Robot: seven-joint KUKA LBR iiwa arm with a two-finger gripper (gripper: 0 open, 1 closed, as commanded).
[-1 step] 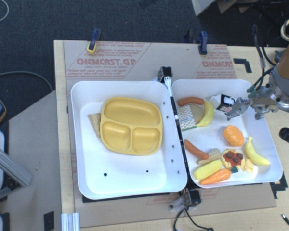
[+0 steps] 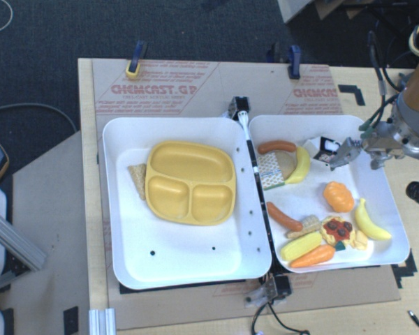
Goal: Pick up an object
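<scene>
Gripper [image 2: 349,152] hovers upper right of the frame over the right bin [image 2: 398,222]; can't tell its state. Nearest target: orange [image 2: 339,196] just below. Center above it, descend straight.

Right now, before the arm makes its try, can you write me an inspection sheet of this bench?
Surface: bench covered with printed brown board, two white bins side by side, held by clamps at the far edge.
Job's things: right bin holds toy food: two sausages, bananas, an orange, a carrot, a pizza slice.
Clutter: left bin holds a yellow divided tray lying over a piece of toast.
Hand: hand is above the far part of the right bin; nothing seen between its fingers.
Cables: black cables hang along the arm; a thin cable lies on the floor.
Surroundings: dark carpet.
</scene>
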